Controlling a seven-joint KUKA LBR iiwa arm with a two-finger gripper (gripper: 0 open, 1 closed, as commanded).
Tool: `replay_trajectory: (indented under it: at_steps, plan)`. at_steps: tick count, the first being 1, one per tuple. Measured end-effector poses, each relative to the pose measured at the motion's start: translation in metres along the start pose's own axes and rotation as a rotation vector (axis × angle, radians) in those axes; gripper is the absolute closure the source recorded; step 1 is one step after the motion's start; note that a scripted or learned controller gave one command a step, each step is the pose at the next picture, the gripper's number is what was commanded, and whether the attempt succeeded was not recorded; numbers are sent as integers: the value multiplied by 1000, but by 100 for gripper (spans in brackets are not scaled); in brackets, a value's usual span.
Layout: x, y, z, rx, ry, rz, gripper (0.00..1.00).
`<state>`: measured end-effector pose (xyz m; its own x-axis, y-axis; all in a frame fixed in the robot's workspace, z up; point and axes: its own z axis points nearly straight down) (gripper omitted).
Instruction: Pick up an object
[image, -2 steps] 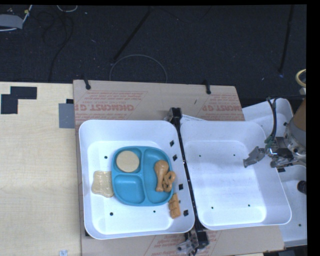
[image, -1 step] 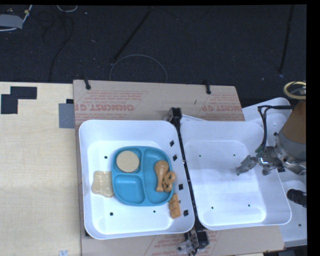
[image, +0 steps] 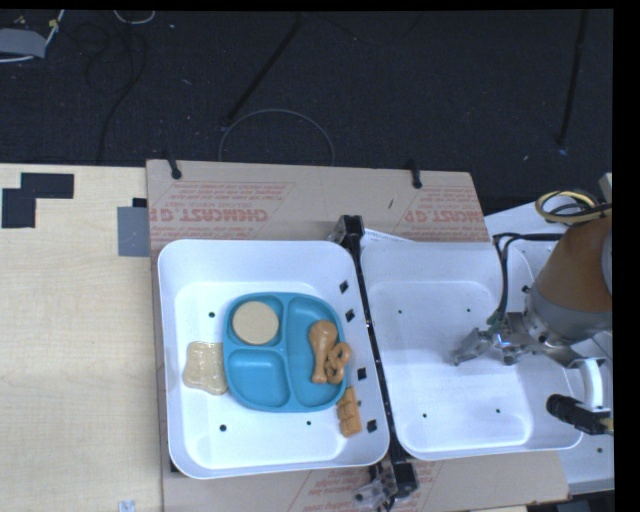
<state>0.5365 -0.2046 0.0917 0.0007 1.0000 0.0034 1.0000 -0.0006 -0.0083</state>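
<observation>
Gripper (image: 478, 347) hangs low in the right bin (image: 440, 425), fingers spread, holding nothing; objects sit on the left bin's tray (image: 262, 378).

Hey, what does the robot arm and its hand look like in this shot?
The arm is bulky and rounded: a brownish-orange section above, grey below it near the wrist. The hand is small, grey and metallic, with thin fingers. A black cable runs along beside the arm, and a yellow cable loop sits behind it.
</observation>
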Motion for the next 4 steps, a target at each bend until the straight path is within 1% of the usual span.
replay_trajectory:
  at_steps: [1, 2, 3, 4]
  plan:
    - [0, 0, 4, -5, -2, 3, 0]
    - [0, 0, -7, -6, -2, 5, 100]
    - [-1, 1, -49, -9, -4, -1, 100]
    - [-2, -8, -96, -10, -4, -1, 100]
